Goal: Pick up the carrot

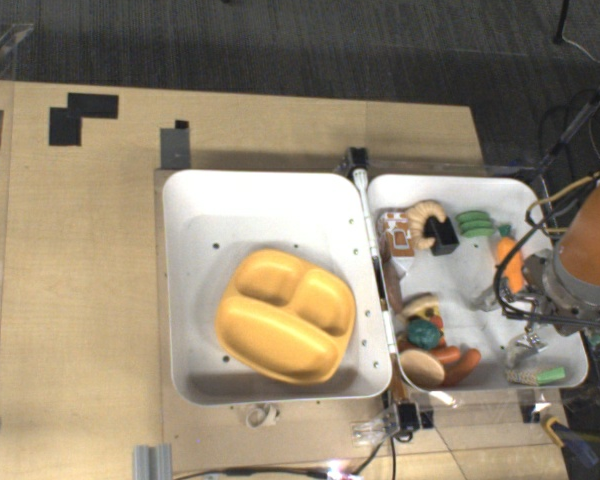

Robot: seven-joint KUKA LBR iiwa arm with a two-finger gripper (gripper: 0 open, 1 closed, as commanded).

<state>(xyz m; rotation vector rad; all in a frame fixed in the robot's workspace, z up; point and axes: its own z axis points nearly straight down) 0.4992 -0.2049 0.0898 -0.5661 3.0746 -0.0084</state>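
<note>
- Cabling (400, 423) lay at the bench front edge, below the seam btwn the two bins; no bearing on the pick
- Right bin (480, 184), front-left corner: a pale rounded item (422, 368) touching a red sausage-like piece (462, 362), a dark green piece (425, 335) just behind; all well apart from the target
- Carrot (508, 258) lay in the right bin's far-right part, orange body slanted, green top toward the back wall; its right side was partly covered by the arm (592, 243)
- Gripper (528, 338) sat low in the bin nearer the front than the carrot, beside a small green piece (550, 375); claw state could not be told, nothing seen held
- Left bin (185, 218) held one large yellow loaf-like item (285, 313); irrelevant to this step
- Judgement: step in hand = approach, pick not yet made
- Recommendations: shift the claw toward the back wall until centred over the orange body, not the leafy end; align the closing axis across the carrot's short width; descend straight; keep clear of the green item (474, 223) to its left and the bin's right wall
- Risk: a rounded, tapered body may roll or squirt out if gripped off-centre; verify hold before lift
</note>
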